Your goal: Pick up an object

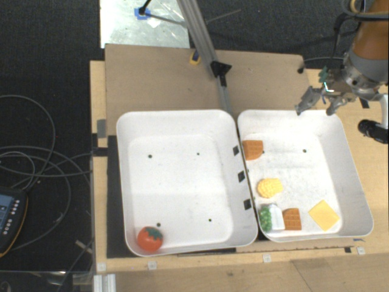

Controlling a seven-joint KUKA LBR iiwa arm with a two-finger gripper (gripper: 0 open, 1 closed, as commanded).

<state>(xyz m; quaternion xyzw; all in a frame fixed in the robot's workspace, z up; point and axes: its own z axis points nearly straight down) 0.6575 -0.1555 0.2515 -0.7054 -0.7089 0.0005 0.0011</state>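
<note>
**Tool open above right bin's far edge, nothing held**

The tool (318,104) is seen over the far rim of the right bin (352,181), fingers spread apart, nothing between them. The arm (369,41) is seen at the upper right, orange band above the wrist.

Right bin contents: a brown waffle piece (253,149) against the left wall; a yellow corn cob (270,188) nearer the front; a green-and-white item (269,218) at the front left, touching a second brown waffle piece (292,219); a yellow cheese slice (324,215) just beside those, near the front right.

Left bin (176,132): a red tomato (149,238) is seen in the front left corner.

All objects lie well apart from the tool. Both bins rest on the tabletop (158,78).
</note>
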